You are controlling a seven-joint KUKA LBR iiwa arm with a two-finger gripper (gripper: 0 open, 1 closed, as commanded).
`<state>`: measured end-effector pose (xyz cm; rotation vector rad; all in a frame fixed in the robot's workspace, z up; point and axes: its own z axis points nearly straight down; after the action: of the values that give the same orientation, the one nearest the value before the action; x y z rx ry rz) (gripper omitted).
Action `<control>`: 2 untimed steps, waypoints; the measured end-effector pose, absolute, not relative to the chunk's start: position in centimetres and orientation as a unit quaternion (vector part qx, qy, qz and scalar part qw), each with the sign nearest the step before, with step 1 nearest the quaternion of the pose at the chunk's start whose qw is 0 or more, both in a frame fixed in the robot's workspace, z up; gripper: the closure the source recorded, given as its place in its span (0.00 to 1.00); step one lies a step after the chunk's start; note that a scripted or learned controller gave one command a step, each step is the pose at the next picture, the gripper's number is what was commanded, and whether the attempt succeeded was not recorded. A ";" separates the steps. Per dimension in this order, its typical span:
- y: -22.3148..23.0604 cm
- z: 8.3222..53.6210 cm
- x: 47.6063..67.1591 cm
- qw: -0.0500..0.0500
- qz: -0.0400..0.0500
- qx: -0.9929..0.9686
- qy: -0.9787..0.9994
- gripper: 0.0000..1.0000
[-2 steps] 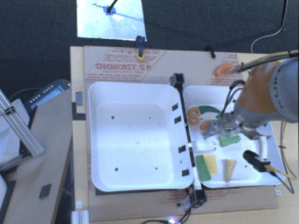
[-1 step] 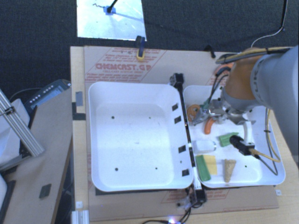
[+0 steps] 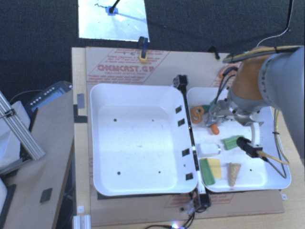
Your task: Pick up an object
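Note:
My gripper [image 3: 213, 119] hangs low over the upper middle of the right bin [image 3: 274, 175], below the arm's orange band [image 3: 247, 84]. A small orange piece [image 3: 215, 128] lies right at its tip; whether it is gripped cannot be told. An orange ring [image 3: 197, 113] sits just to the left of the gripper. A green block [image 3: 232, 142] lies below and to the right of it. Nearer the front are a clear white piece [image 3: 209, 150], a green and yellow sponge [image 3: 210, 170] and a tan wedge [image 3: 233, 173].
The left bin [image 3: 102, 128] stands beside the right one, with a black clipped divider [image 3: 187, 128] between them. A black plug on a yellow cable [image 3: 249, 147] hangs from the arm over the right bin. A yellow clamp [image 3: 143, 56] sits on the back board.

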<state>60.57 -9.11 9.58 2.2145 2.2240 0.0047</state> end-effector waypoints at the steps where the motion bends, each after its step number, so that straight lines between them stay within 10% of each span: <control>1: -8.6 14.0 62.0 0.002 0.002 0.705 0.709 1.00; 2: -7.2 24.1 62.5 0.005 0.004 0.705 0.709 1.00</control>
<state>62.47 -7.23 24.15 2.2070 2.2218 0.0140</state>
